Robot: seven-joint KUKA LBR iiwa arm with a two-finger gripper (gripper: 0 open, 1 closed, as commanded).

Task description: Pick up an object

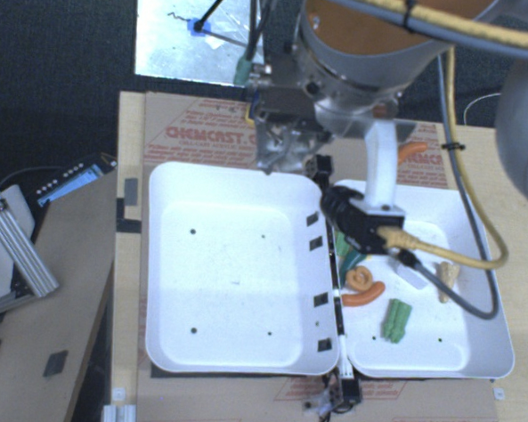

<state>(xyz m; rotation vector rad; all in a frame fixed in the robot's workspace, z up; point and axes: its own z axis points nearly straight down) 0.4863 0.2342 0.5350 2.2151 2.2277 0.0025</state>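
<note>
1. Gripper (285,156): seen above the far rim of the left bin (159,244); open or closed cannot be told.
2. Candidates are kept in the right bin (434,348): green piece (396,321), orange sausage shape (363,296), orange curl (360,277).
3. Advice: the green piece, lying apart from the others, is best approached from directly above and closed on across its narrow width.
4. Lettering: "CHEMCAST" is printed in red on the cardboard sheet (206,133).
</note>
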